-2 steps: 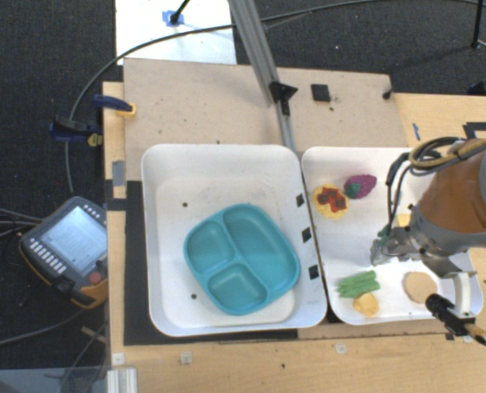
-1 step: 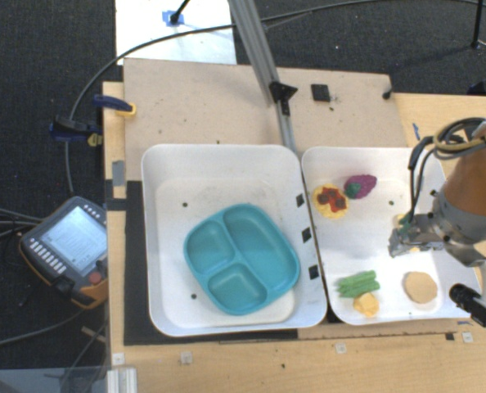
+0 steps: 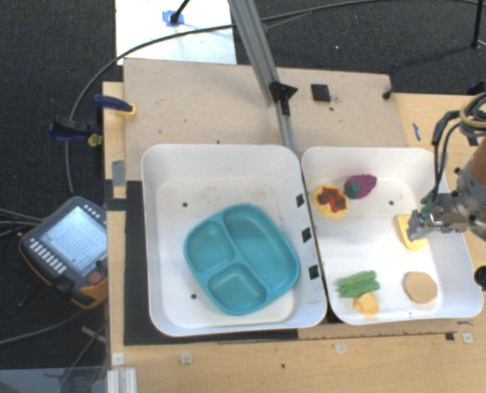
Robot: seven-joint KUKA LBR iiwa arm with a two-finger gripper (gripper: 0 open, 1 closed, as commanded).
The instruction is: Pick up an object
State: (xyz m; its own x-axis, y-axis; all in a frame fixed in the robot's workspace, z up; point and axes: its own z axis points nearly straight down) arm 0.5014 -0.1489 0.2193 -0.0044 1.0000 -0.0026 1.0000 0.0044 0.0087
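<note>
In the right bin lie several toy foods: a purple piece, a red and yellow piece, a green piece with a small yellow one beside it, a tan round piece and a yellow wedge. My gripper comes in from the right and hangs right over the yellow wedge, at its right edge. The wedge sticks out to the left from under the gripper.
The left bin holds a teal divided plate. A metal pole rises behind the bins. A teach pendant lies left of the bench. Cables run across the floor.
</note>
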